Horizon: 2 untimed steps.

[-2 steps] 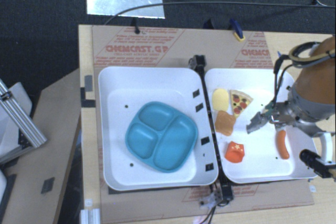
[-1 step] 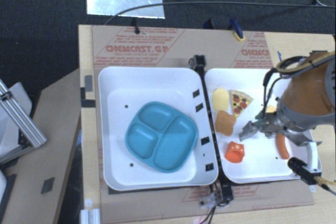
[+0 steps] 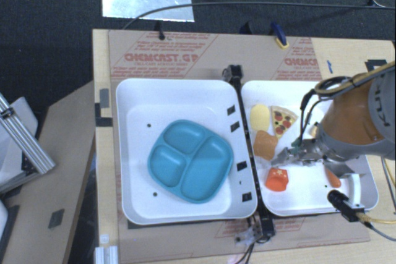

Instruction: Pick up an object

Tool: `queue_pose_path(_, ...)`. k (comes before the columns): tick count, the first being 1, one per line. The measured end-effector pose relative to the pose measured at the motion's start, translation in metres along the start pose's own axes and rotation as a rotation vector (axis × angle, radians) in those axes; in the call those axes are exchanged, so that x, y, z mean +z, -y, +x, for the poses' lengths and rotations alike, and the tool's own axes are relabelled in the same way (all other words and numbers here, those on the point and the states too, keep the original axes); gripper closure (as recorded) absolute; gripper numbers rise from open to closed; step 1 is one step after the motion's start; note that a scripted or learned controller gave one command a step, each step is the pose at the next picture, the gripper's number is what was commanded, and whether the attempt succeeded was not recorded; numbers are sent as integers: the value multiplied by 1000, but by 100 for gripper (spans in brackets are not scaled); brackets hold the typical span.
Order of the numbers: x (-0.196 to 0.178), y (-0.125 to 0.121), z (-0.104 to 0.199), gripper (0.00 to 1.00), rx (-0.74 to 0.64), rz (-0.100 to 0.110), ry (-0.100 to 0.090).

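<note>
A: Camera view, slant from above. You've got two white bins on the bench. Left bin (image 3: 133, 133) holds a blue divided plate (image 3: 190, 159), nothing else I can make out. Right bin (image 3: 309, 198) holds the small stuff: a yellow piece (image 3: 260, 114), a pizza slice toy (image 3: 283, 120), a tan-orange block (image 3: 266, 144), a red-orange piece (image 3: 277, 179), plus a small orange item (image 3: 333, 178) partly behind the arm.

B: And the arm?

A: Arm (image 3: 356, 117) comes in from the right, orange band over the right bin. Gripper (image 3: 286, 156) sits low, approx. between the tan-orange block and the red-orange piece, tip just beside the block's lower right corner. Can't tell if it's touching.

B: Jaws?

A: Can't tell. Tip is dark, small and blurred; you can't read the finger gap from here. Nothing visibly pinched, so don't log a grasp.

B: Step?

A: My read: approach/descent stage, pick not yet done. All objs look to be lying on the bin floor. Likeliest target is the tan-orange block, poss. the red-orange piece; it's ambiguous.

B: Next move?

A: Judgement only: you need the tip centred over one obj, not in the gap between two, then close and lift straight. Risk is nudging the block toward the divider wall (image 3: 246, 145) and closing on air.
</note>
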<state>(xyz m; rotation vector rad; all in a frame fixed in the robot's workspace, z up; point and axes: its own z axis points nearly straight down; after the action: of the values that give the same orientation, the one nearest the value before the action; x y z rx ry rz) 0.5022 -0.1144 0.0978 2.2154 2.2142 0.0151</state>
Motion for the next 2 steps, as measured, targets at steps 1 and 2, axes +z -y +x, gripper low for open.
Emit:
queue_pose_path(1, -8, 3, 0, 100, -2, 9, 1)
queue_pose_path(2, -54, -6, 2, 100, -5, 7, 1)
